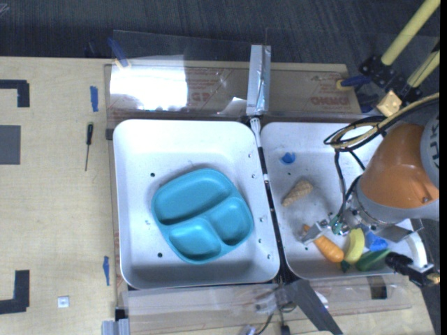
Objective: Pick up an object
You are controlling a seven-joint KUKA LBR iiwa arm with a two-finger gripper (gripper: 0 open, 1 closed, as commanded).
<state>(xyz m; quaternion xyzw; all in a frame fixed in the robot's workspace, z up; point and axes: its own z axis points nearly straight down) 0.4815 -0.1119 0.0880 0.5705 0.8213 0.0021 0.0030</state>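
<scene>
Your gripper [320, 229] sits low in the right bin [307, 142] just above the orange carrot-like piece [328, 248] – can't tell how wide it's open or if it has anything – so centre it over that piece, clear of the yellow-green toys [360, 251].

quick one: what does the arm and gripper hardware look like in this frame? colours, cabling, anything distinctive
The arm enters from the right: a grey body with a broad, rounded orange band above the wrist. Black cables loop loosely along its upper side. The gripper is small, metallic silver-grey, with a bit of green electronics near its base. No readable markings.
</scene>
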